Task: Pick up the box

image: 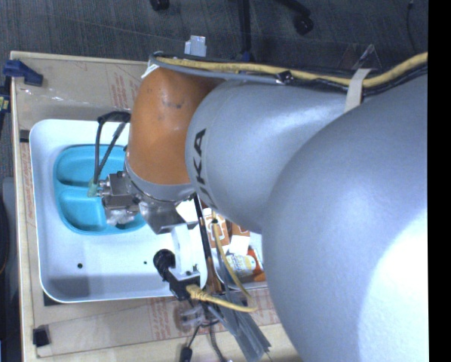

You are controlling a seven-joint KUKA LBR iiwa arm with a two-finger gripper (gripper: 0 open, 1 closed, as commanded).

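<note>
My gripper (114,202) hangs low in the left white bin (44,225), right over the near edge of a blue plastic tray (75,187). The wrist hardware and black cables hide its tip. A printed orange and white box (240,261) peeks out from under the arm, to the right of the gripper. Most of that box is covered, and it lies apart from the gripper. The grey arm with its orange band (165,134) hides the right side of the bench.
A black cable loop and a yellow cord (210,296) hang off the arm over the front rim of the bin. A blue clamp (18,72) sits at the bench's far left corner. White bin floor shows in front of the blue tray.
</note>
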